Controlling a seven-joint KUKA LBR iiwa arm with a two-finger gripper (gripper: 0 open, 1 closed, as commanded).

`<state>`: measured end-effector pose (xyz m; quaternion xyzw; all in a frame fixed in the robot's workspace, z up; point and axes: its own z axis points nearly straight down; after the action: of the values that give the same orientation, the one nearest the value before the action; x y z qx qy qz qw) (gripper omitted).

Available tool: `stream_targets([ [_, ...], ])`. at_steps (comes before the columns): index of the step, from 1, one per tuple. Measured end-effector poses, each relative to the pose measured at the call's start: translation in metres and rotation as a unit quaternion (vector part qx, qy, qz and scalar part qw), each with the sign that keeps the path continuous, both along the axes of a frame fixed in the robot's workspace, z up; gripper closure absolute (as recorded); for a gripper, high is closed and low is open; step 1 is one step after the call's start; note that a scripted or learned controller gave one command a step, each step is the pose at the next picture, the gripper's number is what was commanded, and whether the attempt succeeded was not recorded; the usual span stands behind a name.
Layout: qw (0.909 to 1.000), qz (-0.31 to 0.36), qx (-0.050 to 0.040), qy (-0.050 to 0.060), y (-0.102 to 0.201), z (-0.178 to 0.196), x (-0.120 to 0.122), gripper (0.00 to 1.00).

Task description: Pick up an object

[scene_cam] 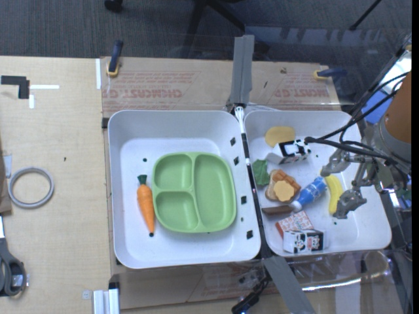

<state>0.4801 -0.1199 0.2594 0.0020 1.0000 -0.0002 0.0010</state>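
Milk carton (301, 238) is seen at 6 o'clock in the right bin (373, 237); gripper (346, 187) is poised open, nothing held, over the banana (335, 193) at 3 o'clock — approach step judged, descent and closure needed next.

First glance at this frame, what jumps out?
The green divided plate in the middle of the left bin, with an orange toy carrot lying just to its left. Then the cluttered right bin: a blue bottle, a yellow banana and a small milk carton, with the end effector low over the banana side.
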Motion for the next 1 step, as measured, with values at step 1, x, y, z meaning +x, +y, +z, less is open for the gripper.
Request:
stream_targets([
  [1,0.9843,-0.176,0.0003,0.001,-0.0323,-0.0871,-0.0019,0.0],
])
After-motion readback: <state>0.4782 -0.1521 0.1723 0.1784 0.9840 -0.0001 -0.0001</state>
